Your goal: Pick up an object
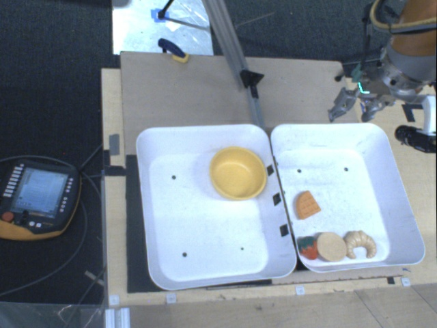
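A yellow bowl [237,173] sits in the left bin [171,251], near its back right corner. In the right bin [403,203] lie an orange wedge [307,204], a tan round biscuit [331,247], a croissant [360,244] and a small red and green piece [308,247] along the front. My gripper [355,108] hangs above the right bin's back edge, open, with nothing between its fingers. It is well apart from all the objects.
A grey pole [229,36] slants down to a black clamp [250,79] behind the bins. A teach pendant [35,197] lies on the floor at left. Black clips [276,198] join the bins at the middle seam.
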You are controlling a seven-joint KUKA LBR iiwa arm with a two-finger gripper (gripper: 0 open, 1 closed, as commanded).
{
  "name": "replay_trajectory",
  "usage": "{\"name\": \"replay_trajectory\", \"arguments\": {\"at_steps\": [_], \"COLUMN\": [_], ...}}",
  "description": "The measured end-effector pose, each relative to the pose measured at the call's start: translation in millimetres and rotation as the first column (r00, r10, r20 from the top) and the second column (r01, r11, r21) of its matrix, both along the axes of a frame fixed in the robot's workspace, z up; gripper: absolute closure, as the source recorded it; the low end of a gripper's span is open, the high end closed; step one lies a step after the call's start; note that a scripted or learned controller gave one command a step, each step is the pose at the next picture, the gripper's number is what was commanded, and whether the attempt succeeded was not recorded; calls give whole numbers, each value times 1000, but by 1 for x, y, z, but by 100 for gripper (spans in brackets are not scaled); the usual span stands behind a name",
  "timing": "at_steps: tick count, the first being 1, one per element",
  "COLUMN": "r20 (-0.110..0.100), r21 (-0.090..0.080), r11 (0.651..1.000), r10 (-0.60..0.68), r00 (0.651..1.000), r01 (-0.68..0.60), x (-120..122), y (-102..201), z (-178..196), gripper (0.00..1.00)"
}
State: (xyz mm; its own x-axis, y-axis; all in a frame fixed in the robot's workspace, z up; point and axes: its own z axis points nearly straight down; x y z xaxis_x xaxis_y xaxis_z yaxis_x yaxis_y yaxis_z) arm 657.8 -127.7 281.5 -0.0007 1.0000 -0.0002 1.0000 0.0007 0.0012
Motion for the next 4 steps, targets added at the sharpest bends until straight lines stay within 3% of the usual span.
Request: {"name": "replay_trajectory", "arguments": {"at_steps": [1, 4], "r20": [0, -5], "r21": [0, 1], "r11": [1000, 1000], "r10": [0, -1], "r00": [1000, 1000], "r01": [0, 1], "x": [0, 4], "y": [0, 8], "z": [0, -161], "gripper": [0, 0]}}
